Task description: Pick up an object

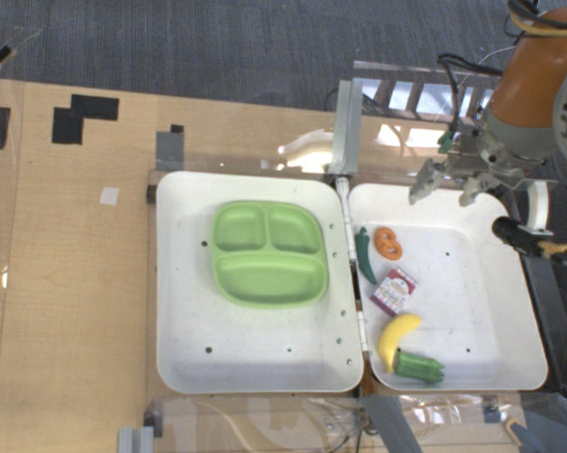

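Banana [398,335], small packet [393,290], orange pretzel [388,242] and green vegetables [418,367] are found along the right bin's [477,304] left side. Claw [448,190] is seen spread, nothing pinched, above the bin's far edge, well apart from them. Green plate [266,253] is noted in the left bin [185,339].

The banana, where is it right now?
The banana lies in the right bin, near its front-left corner, touching the green vegetable and just below the small pink packet.

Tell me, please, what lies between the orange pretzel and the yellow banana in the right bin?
In the camera view, a small red and white packet lies between the orange pretzel and the yellow banana, on the right bin floor.
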Action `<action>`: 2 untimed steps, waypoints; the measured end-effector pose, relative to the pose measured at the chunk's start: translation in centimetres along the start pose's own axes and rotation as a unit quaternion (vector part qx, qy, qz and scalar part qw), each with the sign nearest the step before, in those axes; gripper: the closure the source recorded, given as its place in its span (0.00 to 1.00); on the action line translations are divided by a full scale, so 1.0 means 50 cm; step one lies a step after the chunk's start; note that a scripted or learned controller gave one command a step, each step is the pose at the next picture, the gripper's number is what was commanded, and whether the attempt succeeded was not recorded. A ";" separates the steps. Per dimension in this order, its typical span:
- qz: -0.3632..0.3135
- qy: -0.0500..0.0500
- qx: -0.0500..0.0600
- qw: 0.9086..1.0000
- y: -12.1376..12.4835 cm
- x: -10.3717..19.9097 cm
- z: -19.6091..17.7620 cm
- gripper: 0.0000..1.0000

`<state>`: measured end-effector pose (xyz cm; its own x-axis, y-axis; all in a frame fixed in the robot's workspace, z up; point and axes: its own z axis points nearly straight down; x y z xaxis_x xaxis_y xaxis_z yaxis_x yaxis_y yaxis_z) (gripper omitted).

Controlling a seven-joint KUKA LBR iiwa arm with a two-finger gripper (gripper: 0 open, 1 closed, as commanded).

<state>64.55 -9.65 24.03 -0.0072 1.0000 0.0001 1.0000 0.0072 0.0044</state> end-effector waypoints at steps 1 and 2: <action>-0.035 0.000 0.001 0.999 0.047 0.021 0.269 0.00; -0.036 0.000 -0.003 0.999 0.052 0.023 0.241 1.00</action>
<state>67.22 -8.47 12.00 -0.0794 0.9968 -0.0009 0.9968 0.0794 0.0108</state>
